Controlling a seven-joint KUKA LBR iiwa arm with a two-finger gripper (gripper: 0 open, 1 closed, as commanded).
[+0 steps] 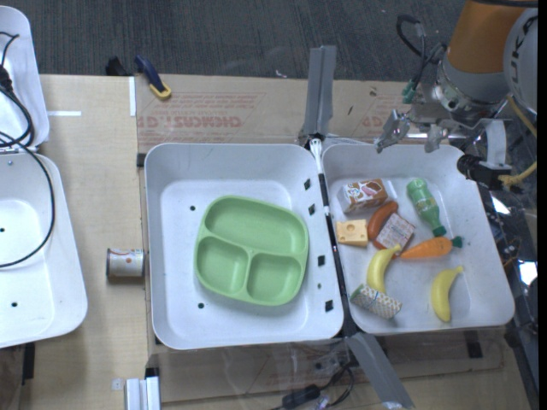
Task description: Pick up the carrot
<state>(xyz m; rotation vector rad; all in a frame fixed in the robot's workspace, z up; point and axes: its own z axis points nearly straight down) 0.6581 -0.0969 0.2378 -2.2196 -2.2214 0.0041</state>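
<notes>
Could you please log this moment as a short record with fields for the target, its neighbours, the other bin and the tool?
target: carrot, lying in the right bin
neighbours: green bottle above it, two bananas below it
other bin: left bin holds a green divided plate
tool: tool above the right bin's far rim, apart from the carrot, fingers spread
task state: carrot not yet grasped

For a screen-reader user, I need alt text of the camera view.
The gripper hangs open above the far rim of the right bin, holding nothing; the carrot lies in that bin among two bananas, a green bottle and snack packs. A green divided plate sits in the left bin.
</notes>
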